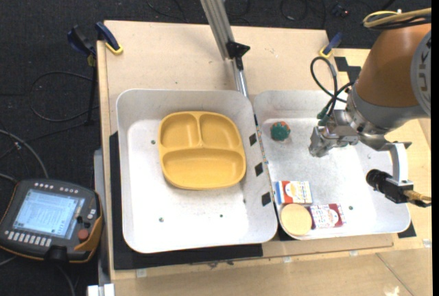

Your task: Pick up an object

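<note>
Grey metal tool (322, 145) sits low over the right bin (370, 171), near that bin's far-middle area, hanging off the grey arm (394, 82) with its orange section that comes in from the right. Can't tell whether the tool is released or clenched; nothing visible between its tips. Closest object: small green ball-like item (280, 131), just to the tool's left, on the bin floor near the far left corner, apart from the tool. Nearer the camera, well apart from the tool, along the bin's near edge: a small white carton with orange-yellow print (293, 191), a round tan disc-shaped item (296, 218) just in front of it, and a red-and-white carton (326, 216) lying beside the disc on its right, touching or nearly so. Black cable loops (322, 82) run behind the tool. Left bin (137, 219) holds a yellow divided plate (202, 149) with three compartments, about centre, well away from the tool. Both bins rest on the tan counter (171, 55). Teach pendant (48, 219) lies off the counter at lower left.
</note>
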Controlling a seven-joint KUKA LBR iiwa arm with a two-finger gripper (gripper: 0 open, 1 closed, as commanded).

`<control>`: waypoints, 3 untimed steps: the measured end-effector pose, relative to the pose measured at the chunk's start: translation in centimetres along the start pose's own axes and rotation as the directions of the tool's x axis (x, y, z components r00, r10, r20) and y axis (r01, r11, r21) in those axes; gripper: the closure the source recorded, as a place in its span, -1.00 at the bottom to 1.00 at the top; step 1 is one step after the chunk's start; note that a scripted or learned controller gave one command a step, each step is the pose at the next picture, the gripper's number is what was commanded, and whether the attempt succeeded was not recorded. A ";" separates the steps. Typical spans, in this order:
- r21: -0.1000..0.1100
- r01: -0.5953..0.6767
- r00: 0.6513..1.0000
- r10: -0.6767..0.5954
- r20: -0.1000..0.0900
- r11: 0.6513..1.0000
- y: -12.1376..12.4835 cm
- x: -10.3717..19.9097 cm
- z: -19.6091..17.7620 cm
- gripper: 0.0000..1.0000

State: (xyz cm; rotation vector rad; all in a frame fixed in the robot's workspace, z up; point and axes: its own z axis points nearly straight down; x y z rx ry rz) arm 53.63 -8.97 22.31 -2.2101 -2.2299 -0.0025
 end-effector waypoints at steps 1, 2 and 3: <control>0.000 -0.001 1.000 0.001 0.001 1.000 -0.8 4.3 -0.4 1.00; 0.001 -0.001 1.000 0.001 0.000 1.000 -2.5 9.2 -0.9 1.00; 0.000 0.001 1.000 -0.001 0.001 1.000 -2.9 15.6 -0.7 1.00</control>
